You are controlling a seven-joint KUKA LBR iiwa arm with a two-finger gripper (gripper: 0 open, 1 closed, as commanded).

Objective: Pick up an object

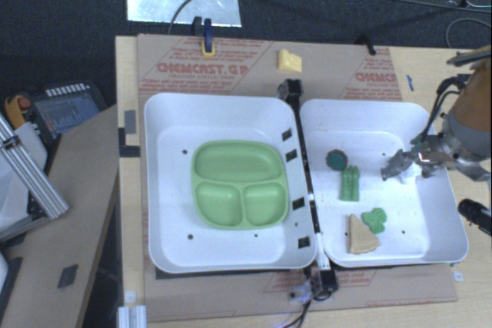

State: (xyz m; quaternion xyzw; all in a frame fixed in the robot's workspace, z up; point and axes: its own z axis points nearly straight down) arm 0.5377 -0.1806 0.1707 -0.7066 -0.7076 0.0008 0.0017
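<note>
The right bin [442,242] holds several small items. A dark green round piece [336,160] lies near its middle, and a light green ridged piece [350,183] lies just below that. A green broccoli-like piece [375,220] rests against a tan wedge [361,236] toward the front. My gripper [398,166] hangs over the right half of this bin, to the right of the ridged piece and apart from it. I see nothing held in it.
The left bin [165,165] carries a light green divided plate [239,184]. A yellow block [290,60] and a blue and yellow clamp [206,36] sit on the cardboard behind the bins. The arm [469,130] comes in at the right edge.
</note>
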